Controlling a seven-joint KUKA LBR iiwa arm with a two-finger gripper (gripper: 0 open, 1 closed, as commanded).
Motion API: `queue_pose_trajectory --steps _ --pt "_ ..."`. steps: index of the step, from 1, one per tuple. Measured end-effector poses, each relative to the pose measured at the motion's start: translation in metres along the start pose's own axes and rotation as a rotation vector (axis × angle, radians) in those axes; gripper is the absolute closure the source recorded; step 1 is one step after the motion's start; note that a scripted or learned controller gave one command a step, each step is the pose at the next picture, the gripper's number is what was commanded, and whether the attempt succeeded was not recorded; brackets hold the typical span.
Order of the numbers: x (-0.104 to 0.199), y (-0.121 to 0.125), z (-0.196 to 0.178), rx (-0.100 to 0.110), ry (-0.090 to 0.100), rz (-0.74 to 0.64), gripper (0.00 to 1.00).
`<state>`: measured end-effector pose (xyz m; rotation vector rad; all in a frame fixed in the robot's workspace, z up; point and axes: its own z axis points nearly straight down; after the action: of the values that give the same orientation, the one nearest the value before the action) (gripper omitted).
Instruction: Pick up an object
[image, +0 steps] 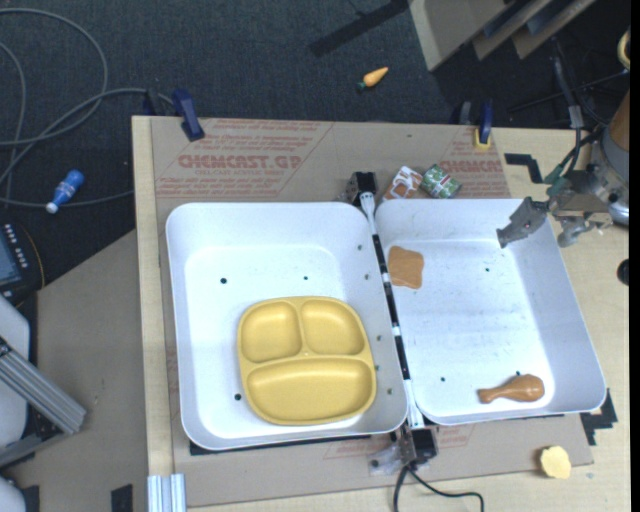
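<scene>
We see grey metal claw (541, 222) open, holding nothing, over right white bin (560, 300) top edge. Brown toy drumstick (512, 390), tan flat piece (405, 267) inside bin, unpicked. Pickup not done.

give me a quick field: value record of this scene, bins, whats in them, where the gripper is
left bin: holds a yellow divided plate, three compartments
right bin: holds a brown flat piece near its left wall and a brown drumstick-shaped toy near its front edge
gripper: over the right bin's far right corner, nothing seen between its fingers
outside the bins: small packets on the bench behind the right bin, a yellow lump on the bench at front right
</scene>
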<state>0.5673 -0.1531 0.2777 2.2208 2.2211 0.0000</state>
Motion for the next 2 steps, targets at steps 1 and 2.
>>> queue_pose_trajectory --steps 1,2 --pt "0.052 0.016 0.129 0.014 0.006 -0.004 0.00" --pt "0.059 0.055 0.197 0.000 0.001 -0.001 0.00"
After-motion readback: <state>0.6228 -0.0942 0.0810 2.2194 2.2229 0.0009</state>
